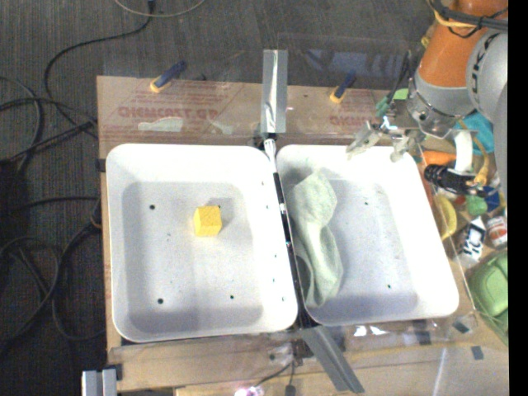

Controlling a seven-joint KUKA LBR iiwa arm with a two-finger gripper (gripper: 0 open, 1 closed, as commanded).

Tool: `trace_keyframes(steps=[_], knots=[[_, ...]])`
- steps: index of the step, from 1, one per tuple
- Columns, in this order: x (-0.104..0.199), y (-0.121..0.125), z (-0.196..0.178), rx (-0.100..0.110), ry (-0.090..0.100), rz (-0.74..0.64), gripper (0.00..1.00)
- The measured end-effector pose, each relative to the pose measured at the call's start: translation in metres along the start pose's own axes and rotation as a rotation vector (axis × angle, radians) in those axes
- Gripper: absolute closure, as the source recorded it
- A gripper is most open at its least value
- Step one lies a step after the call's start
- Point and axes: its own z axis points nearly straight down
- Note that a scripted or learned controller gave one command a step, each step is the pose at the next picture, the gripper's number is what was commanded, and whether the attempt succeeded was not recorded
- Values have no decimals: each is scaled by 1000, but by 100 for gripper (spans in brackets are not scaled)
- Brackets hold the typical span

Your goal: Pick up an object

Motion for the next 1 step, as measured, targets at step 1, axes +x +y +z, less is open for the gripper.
trace_keyframes(steps=[1], knots=[[98,-7,38,1,0,-98,0]])
